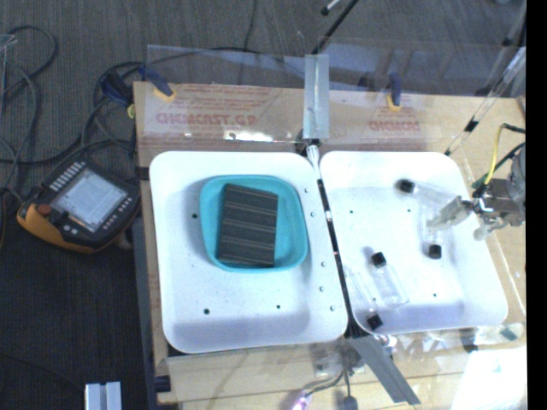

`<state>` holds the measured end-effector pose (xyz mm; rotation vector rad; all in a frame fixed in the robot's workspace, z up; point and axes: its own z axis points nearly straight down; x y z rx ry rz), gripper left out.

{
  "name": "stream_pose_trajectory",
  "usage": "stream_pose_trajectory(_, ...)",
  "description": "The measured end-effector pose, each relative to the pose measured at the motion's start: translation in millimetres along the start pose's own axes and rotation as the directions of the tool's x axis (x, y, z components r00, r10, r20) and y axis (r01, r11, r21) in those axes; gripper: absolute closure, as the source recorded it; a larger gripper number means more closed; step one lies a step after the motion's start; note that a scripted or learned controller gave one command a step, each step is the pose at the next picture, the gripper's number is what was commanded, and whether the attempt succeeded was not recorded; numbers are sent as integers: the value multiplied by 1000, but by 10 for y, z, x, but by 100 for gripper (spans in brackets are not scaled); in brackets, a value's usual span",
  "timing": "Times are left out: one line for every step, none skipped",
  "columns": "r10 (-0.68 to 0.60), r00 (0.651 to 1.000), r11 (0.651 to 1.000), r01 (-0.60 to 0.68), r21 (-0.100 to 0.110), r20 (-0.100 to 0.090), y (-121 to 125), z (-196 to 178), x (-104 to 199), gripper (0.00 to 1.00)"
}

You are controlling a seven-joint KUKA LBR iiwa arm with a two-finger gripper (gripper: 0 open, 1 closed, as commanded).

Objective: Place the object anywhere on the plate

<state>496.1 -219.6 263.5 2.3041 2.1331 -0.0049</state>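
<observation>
The counter (pixel 256 109), a pale wooden surface, is seen carrying two shallow white bins side by side, with a clear panel standing along its far edge. The left bin (pixel 179 297) is observed to hold a teal plate (pixel 295 229) roughly at its centre. On the plate a dark ribbed rectangular object (pixel 248 225) is lying flat, its long side running near to far; it is contained within the plate rim and touches no bin wall. The right bin (pixel 444 301) is noted to hold several small clear vials with black caps: one vial (pixel 385 276) near the middle front, another (pixel 427 207) toward the far right, with black caps at (pixel 404 185) and (pixel 434 249); their clear bodies are hard to make out against the white. A further black cap (pixel 374 321) is seen at the front rim of the right bin. The gripper (pixel 491 207) is located at the right edge of the right bin, well apart from the plate. Whether the fingers are open or closed cannot be told, as they are blurred and partly cut off. On the floor to the left, a teach pendant (pixel 81 203) with cables is recorded.
</observation>
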Motion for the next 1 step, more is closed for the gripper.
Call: stream_pose_trajectory(-113,994,994,113,-2,0,284,-1714,54,0)
